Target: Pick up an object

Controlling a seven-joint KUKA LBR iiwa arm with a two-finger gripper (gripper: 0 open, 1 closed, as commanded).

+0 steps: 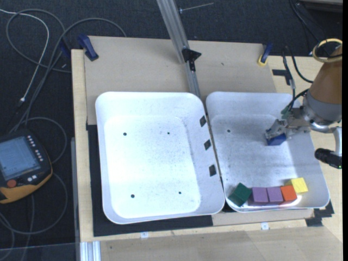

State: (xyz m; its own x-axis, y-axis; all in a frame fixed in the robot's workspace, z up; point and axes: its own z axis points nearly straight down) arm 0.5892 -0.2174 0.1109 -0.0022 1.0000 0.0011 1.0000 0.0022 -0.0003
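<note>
1. While I hang over the right bin [228,105], my gripper [276,133] is low near its far right side.
2. A blue block [276,139] sits at my fingertips; it looks pinched between them, and I cannot tell whether it is off the floor.
3. Along the near wall lie green [240,193], purple [261,194], orange [288,193] and yellow [299,185] blocks, well apart from me.

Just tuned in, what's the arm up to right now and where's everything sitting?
The grey arm's two-finger gripper is down in the right white bin, right at a small blue block. Whether it grips the block is unclear. Green, two purple, orange and yellow blocks line the bin's near edge.
</note>
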